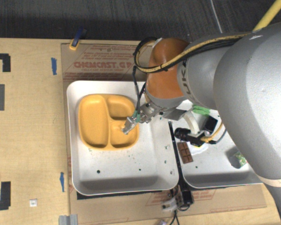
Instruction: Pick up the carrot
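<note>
Looking down on the table, the gripper [131, 124] hung low over the right rim of a yellow tray [96, 121] in the left bin [126, 172], probably lined up for a grab there. Honestly couldn't tell if it was spread or pinched. Couldn't place the carrot either, maybe hidden under the arm [234, 93] covering the right bin [215, 170].

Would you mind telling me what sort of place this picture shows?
Most likely a robotics lab's pick-and-place test bench: a grey KUKA arm reaches over two shallow white bins, one holding a yellow divided tray, on a wooden bench marked with tape.
</note>
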Robot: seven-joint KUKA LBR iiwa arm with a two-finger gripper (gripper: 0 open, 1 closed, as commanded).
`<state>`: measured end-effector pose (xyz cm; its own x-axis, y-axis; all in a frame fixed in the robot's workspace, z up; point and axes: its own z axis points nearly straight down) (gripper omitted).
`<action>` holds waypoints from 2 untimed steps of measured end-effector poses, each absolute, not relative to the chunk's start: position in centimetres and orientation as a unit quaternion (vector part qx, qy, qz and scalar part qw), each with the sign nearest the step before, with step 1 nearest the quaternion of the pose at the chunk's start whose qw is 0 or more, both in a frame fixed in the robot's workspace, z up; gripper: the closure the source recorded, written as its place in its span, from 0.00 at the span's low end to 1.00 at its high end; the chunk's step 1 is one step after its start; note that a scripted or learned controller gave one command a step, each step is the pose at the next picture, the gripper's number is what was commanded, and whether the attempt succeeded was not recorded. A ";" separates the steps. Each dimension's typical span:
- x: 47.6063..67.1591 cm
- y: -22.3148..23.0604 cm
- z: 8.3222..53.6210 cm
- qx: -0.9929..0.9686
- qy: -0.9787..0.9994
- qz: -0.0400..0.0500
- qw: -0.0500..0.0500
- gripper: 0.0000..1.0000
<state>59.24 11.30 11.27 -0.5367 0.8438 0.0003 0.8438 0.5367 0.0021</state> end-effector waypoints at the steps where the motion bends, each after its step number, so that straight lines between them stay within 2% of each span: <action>1: 59.2 11.4 12.2 0.481 0.877 0.002 0.000 1.00; 2: 59.3 11.3 12.3 0.481 0.877 0.001 0.001 0.00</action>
